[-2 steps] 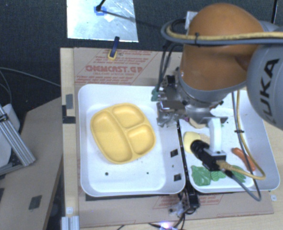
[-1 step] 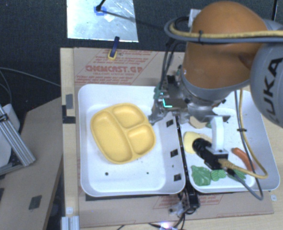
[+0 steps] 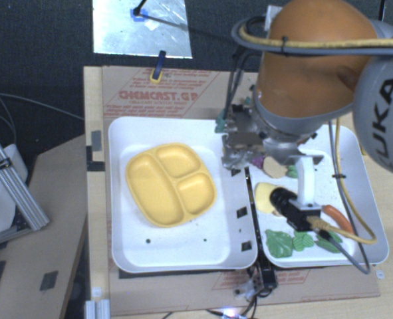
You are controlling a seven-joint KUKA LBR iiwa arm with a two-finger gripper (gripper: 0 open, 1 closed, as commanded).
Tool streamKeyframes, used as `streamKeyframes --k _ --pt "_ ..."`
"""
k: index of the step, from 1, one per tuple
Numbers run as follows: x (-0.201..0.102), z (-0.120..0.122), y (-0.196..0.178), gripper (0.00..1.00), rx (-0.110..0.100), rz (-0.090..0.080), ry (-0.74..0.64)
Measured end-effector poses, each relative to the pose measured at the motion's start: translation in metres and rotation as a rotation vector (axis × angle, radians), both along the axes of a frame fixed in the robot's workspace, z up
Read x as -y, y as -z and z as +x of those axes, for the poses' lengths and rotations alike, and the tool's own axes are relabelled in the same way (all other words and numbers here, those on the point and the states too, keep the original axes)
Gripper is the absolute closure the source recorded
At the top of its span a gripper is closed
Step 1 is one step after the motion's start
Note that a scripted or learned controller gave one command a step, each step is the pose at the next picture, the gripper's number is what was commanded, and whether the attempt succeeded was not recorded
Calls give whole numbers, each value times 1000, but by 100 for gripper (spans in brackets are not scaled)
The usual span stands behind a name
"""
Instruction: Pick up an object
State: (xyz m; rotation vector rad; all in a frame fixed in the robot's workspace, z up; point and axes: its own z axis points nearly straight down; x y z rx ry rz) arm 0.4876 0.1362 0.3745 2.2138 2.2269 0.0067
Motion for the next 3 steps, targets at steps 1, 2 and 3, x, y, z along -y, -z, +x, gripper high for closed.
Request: streamKeyframes --k 1,2,3 --pt "0 1 -11 100 2 1 -3" --pt "0 1 -22 100 4 2 -7" --pt "0 2 -32 100 6 3 -12"
